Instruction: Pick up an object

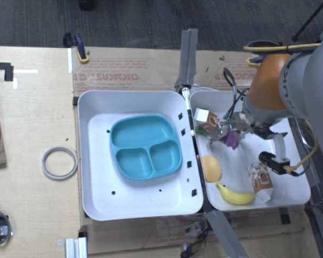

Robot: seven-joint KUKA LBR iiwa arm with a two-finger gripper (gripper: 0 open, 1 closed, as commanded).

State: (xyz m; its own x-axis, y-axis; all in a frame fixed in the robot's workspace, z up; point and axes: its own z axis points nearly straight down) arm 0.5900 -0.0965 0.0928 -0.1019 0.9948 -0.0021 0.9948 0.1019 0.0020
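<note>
Gripper (224, 131) low among crowded things in the right bin (290, 198)

Whether it grips anything I cannot tell. The purple object (231, 140) touches it, the brown packet (210, 123) just beside; a grab may snag both or slip.

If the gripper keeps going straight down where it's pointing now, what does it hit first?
Probably the purple object under the gripper, near the brown-and-white carton; depth is unclear from this slanted view.

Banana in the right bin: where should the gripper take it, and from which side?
Grip the banana across its thick middle, from straight above, fingers closing across its narrow width. It lies flat, curved, near the bin's front wall; the ends taper, and the egg-shaped object sits close to its left tip.
</note>
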